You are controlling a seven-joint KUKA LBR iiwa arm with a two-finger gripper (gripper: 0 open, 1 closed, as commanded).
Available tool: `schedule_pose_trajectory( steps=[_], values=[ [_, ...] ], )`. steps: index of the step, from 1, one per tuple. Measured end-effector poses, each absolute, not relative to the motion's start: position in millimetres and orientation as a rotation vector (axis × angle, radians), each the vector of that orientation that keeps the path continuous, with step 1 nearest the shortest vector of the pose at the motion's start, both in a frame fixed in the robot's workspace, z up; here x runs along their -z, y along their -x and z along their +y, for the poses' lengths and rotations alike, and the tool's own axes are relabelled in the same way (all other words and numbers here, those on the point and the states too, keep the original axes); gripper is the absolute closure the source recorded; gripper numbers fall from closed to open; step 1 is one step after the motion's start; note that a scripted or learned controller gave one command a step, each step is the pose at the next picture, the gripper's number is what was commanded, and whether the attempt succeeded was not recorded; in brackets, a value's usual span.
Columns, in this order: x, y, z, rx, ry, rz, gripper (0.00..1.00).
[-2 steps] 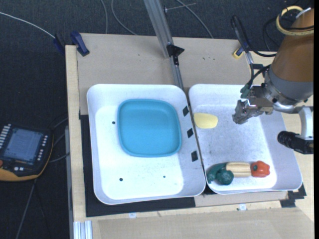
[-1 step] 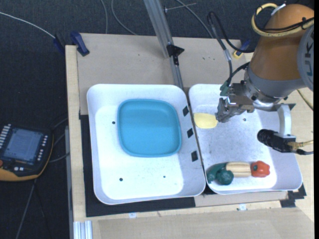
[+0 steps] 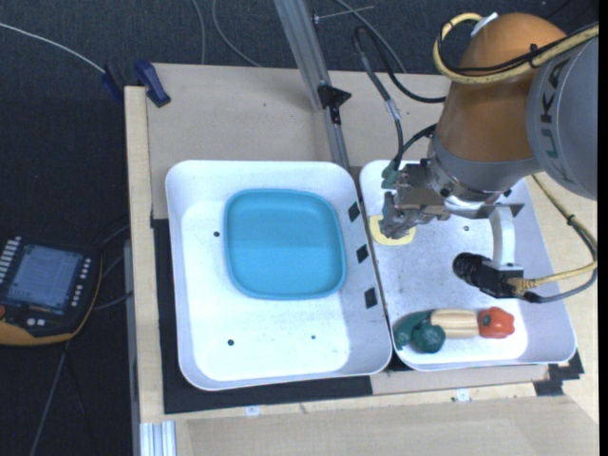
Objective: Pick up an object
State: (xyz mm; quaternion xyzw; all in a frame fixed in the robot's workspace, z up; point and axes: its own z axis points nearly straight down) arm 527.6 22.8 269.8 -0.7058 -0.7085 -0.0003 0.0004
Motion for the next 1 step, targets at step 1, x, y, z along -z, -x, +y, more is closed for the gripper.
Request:
schedule_pose_trajectory(
  steps=[1],
  values=[
    [-267.5, -527.5, 75.8, 0.001, 2.215, -2.226, 1.0]
  ],
)
